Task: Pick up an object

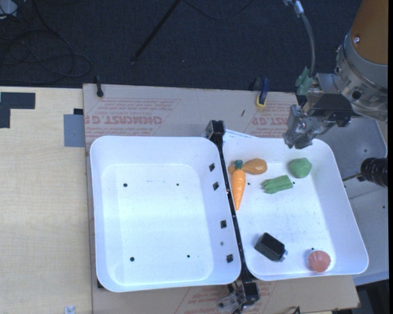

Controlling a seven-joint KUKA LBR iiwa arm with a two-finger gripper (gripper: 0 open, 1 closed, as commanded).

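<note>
The right bin (344,205) holds several small objects. An orange carrot (238,183) lies by the divider, with an orange-yellow piece (254,167) beside it. A green pod-like piece (277,184) lies mid-bin and a round green object (300,167) sits near the back wall. A black block (270,246) and a pinkish-red ball (319,261) lie near the front. My gripper (300,136) hangs above the bin's back rim, just up from the round green object, with nothing visibly between its fingers.
The left bin (101,195) stands beside the right one, split by a black divider (224,201). Both rest on a cardboard sheet (150,113) on the wooden bench. A yellow clamp (261,99) sits at the cardboard's back edge. Cables hang behind.
</note>
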